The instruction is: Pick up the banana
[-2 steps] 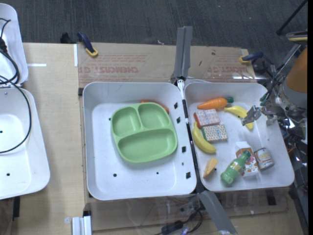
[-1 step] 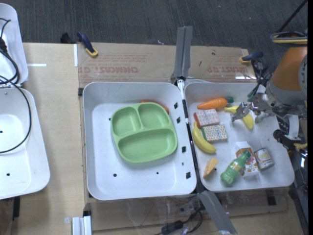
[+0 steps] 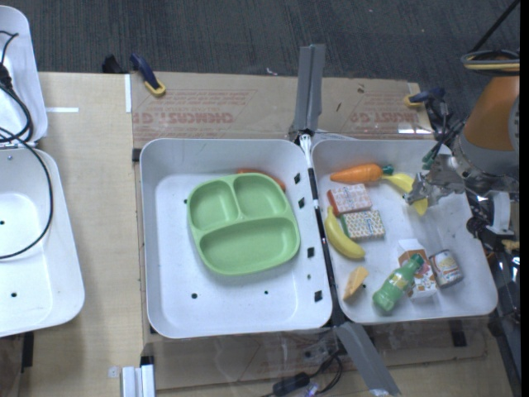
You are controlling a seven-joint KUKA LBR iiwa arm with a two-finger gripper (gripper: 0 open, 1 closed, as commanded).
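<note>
so the step in hand looks like the reach. the banana [image 3: 343, 236] lies in the right bin [image 3: 471, 300], hard against its left wall, just beside two small printed boxes [image 3: 357, 211]. the jaws [image 3: 430, 190] hang over the bin's upper right, near a smaller yellow piece [image 3: 402, 183], well apart from the banana; whether they stand open or closed i cannot tell. best come down across the banana's middle, clear of the wall.
</note>
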